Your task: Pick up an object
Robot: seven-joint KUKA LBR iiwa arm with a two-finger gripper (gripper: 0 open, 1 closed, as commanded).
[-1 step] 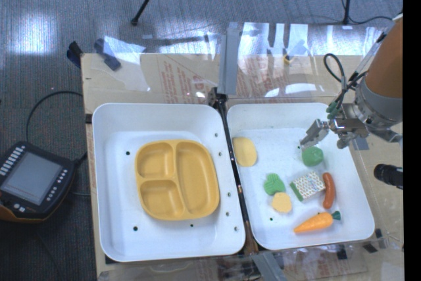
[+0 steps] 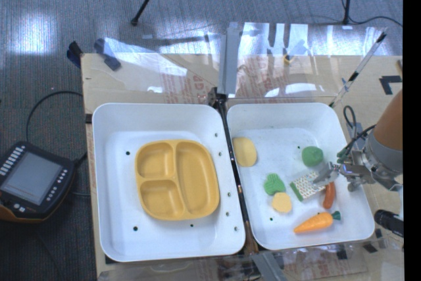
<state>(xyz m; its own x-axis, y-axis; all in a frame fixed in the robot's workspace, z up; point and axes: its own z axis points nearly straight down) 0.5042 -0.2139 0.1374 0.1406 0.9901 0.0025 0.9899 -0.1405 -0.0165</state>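
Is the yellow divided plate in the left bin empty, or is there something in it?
Empty. The yellow plate lies flat in the left bin, and its three compartments show bare yellow.

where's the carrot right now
The carrot lies in the right bin, near its front right corner, just below the small red piece and right of the pale yellow round piece.

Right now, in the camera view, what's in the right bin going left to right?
Pale yellow oval piece → dark green leafy toy → small yellow round piece → green round toy → red chili toy → gripper.
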